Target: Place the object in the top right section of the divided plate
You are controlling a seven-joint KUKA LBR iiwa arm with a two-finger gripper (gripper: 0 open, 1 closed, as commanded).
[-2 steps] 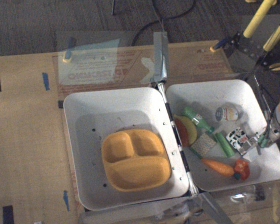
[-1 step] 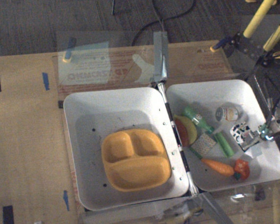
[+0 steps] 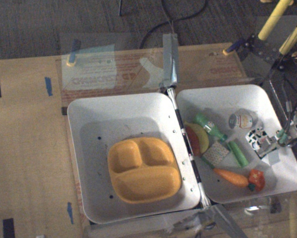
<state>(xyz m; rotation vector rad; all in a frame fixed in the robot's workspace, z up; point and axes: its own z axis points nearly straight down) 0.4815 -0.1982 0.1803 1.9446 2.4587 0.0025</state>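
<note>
An orange divided plate (image 3: 143, 169) lies in the left white bin (image 3: 86, 122), slightly right of the bin's middle. It has two small sections along its far side and one large section nearer the front. The top right section (image 3: 157, 151) is next to the wall shared by the two bins. The right bin (image 3: 230, 95) holds several small objects: a green bottle (image 3: 210, 127), a red and yellow fruit (image 3: 196, 138), a patterned block (image 3: 216, 154), a green stick (image 3: 239, 153), a carrot (image 3: 231, 177), a red fruit (image 3: 256, 180), a small can (image 3: 241, 118) and a black-and-white packet (image 3: 259, 139).
A metal bar (image 3: 170, 61) runs back from the seam between the bins. Yellow poles (image 3: 279, 10) and cables (image 3: 290, 128) stand at the right edge. Cardboard with blue tape marks (image 3: 26, 154) covers the bench left of the bins.
</note>
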